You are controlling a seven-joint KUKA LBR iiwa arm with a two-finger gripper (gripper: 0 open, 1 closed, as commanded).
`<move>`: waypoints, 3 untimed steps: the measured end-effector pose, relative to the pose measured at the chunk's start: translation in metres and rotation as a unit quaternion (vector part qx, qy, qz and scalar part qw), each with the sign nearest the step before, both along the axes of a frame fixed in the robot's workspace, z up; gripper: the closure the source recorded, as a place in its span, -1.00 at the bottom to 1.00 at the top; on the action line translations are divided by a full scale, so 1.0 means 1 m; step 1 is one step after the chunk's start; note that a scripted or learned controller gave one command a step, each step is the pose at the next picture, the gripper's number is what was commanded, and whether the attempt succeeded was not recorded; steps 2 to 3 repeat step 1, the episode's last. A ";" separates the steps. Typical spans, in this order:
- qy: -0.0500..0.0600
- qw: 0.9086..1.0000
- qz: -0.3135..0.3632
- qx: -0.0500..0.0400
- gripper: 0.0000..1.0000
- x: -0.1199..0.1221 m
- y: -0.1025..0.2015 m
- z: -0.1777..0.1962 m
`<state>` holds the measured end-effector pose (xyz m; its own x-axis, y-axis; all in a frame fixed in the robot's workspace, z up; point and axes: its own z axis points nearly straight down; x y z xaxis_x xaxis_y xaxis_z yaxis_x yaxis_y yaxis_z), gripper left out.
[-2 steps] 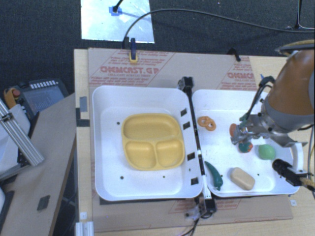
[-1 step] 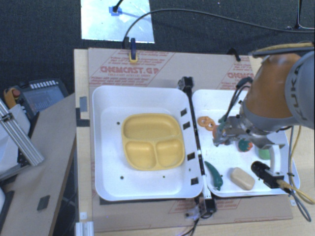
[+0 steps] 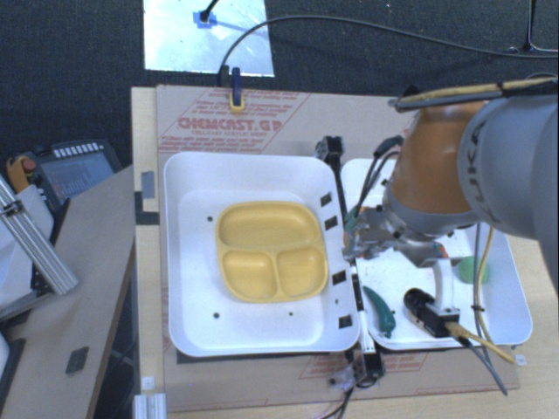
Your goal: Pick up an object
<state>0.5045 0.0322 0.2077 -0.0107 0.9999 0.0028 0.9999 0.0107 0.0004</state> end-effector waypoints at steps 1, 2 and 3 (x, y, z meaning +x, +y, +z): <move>0.000 1.000 -0.001 -0.001 1.00 0.003 0.053 -0.005; 0.000 1.000 -0.001 -0.001 1.00 0.003 0.053 -0.005; 0.000 1.000 -0.001 -0.001 1.00 0.003 0.053 -0.005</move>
